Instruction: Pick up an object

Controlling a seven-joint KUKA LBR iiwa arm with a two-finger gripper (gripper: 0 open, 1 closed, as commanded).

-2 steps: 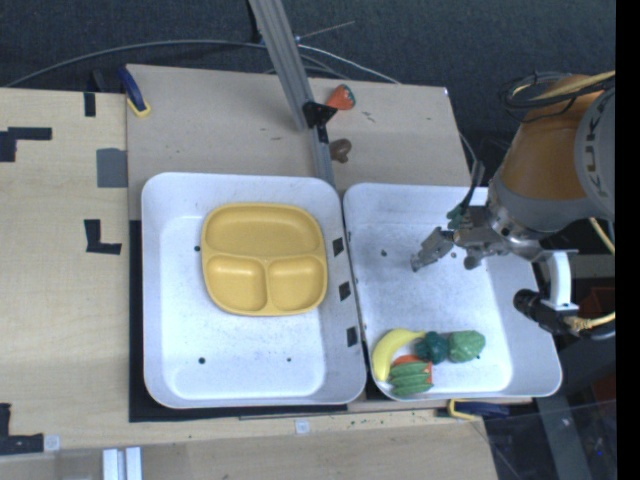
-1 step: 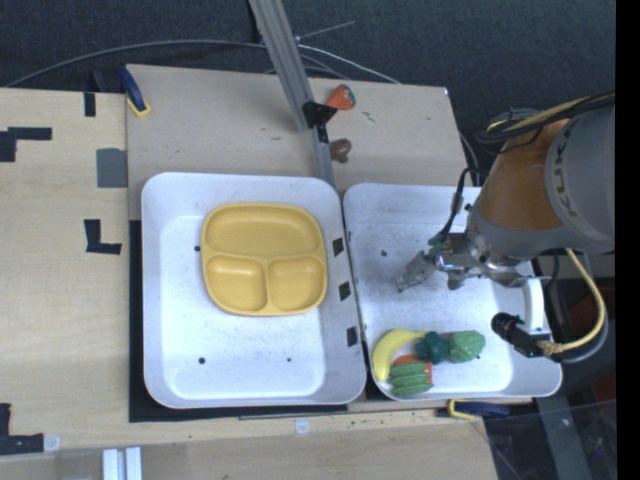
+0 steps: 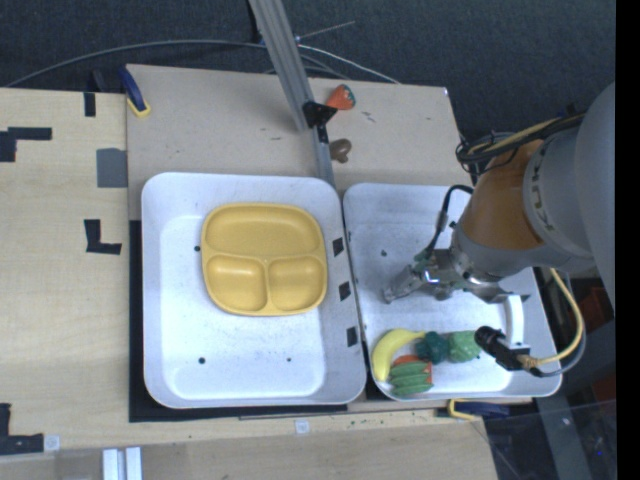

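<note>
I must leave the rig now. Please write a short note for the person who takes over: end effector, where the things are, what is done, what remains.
End effector: low in the right bin, nothing seen between its fingers; open or shut is unclear.
Things: yellow banana, red-and-green toy and green toys lie together at the right bin's near edge. Yellow divided tray sits in the left bin.
Done: nothing picked up.
Left: grasp one object and lift it.
</note>
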